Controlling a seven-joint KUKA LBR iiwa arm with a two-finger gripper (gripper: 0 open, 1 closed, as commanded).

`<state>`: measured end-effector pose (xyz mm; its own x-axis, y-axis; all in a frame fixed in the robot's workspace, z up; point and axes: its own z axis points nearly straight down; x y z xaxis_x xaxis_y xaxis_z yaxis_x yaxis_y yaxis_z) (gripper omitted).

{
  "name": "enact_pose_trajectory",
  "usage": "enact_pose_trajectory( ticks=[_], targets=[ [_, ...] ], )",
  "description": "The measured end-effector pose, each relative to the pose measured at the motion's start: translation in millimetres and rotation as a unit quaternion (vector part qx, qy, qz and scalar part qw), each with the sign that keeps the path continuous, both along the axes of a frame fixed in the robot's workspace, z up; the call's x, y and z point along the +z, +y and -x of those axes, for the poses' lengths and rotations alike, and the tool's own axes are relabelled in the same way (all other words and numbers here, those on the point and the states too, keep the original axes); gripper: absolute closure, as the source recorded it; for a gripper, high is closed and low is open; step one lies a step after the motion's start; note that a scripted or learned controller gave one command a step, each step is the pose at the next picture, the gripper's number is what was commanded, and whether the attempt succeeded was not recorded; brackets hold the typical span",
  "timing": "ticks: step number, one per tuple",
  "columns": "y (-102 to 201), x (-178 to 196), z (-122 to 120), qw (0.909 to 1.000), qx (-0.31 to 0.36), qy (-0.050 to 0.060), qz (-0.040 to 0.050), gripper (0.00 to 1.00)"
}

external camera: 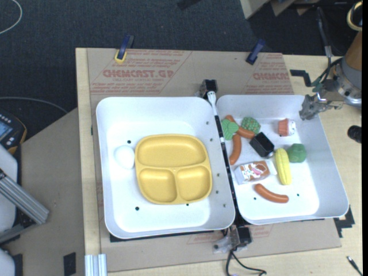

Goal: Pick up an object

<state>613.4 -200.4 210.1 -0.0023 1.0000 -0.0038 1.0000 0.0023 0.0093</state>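
Camera view is showing, nearest, a red sausage (271,194) lying in the right bin (328,180), with a yellow corn cob (282,165) and a packet (253,171) whose print is too small to read. Left of them, a yellow divided tray (172,168) is sitting in the left bin (109,171) beside a white egg (124,156). Farther back, the gripper (310,106) is hovering at the right bin's far rim, its arm cut off by the frame; its grasp cannot be judged.

A yellow tray (172,168) and white egg (125,156) sit in the white left bin (115,211); the right bin (328,194) holds a yellow corn (282,165), green broccoli (296,153) and red-orange sausage (271,194) (glossy).
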Motion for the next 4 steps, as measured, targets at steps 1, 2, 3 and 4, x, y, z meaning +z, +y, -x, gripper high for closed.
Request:
enact_pose_trajectory(
  ticks=[1,2,3,4],
  targets=[
    [-0.2,16.3,-1.0,1.0,-0.001,0.002,-0.0007,1.0],
    [46.6,24.5,1.2,1.0,0.001,0.005,-0.0028,1.0],
    [102.6,17.9,-6.3,1.0,0.002,0.006,-0.0033,1.0],
    [152.7,26.1,-2.8,1.0,0.002,0.006,-0.0033,1.0]
  ],
)
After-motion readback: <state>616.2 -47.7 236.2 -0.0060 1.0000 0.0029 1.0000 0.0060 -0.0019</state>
